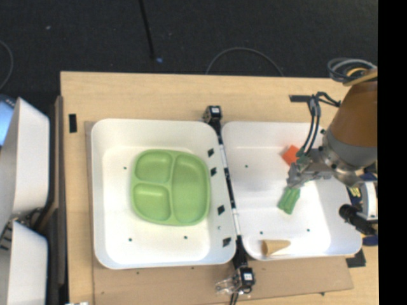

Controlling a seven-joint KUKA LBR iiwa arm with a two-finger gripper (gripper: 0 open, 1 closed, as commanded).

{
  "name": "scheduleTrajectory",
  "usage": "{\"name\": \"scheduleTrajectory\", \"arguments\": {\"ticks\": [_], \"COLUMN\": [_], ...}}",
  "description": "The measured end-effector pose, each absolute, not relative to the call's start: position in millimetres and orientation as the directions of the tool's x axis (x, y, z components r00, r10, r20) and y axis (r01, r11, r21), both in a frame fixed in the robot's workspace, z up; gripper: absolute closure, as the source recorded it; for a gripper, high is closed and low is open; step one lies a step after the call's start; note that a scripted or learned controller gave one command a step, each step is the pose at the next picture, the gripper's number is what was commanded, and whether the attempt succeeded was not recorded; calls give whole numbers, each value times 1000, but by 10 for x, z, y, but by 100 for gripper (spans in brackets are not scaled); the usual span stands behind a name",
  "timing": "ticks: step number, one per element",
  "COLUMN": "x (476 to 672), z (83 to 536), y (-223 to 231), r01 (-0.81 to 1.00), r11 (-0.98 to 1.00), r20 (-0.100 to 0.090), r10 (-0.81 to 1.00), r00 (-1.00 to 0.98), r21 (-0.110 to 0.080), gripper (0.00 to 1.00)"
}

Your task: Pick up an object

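I see green divided plate (170, 187) in left bin (105, 234), far left of jaws, untouched. In right bin (254, 138): tan wedge (275, 248) below jaws, green block (289, 200) right under gripper (299, 180), orange piece (290, 153) just above. Jaw state: cannot tell. I judge pick not yet done; grasp and lift remain.

pale wooden bench (146, 94) on dark floor | two shallow white plastic bins side by side: left bin (108, 234), right bin (254, 138) | light green plastic three-compartment plate (170, 187) lying flat mid-left bin | black clips (212, 114) along the seam between bins | thin dark cables (145, 21) across floor beyond bench
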State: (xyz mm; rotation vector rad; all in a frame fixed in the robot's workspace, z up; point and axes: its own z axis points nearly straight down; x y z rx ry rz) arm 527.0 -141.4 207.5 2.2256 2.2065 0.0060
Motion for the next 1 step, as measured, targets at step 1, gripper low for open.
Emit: {"name": "scheduleTrajectory", "arguments": {"ticks": [1], "x": [5289], "z": [2462], "y": [-1427], "r01": [1000], "r11": [4], "r20": [-2], "r10": [1000], "r00": [-4], "r21": [7], "gripper": [100]}}
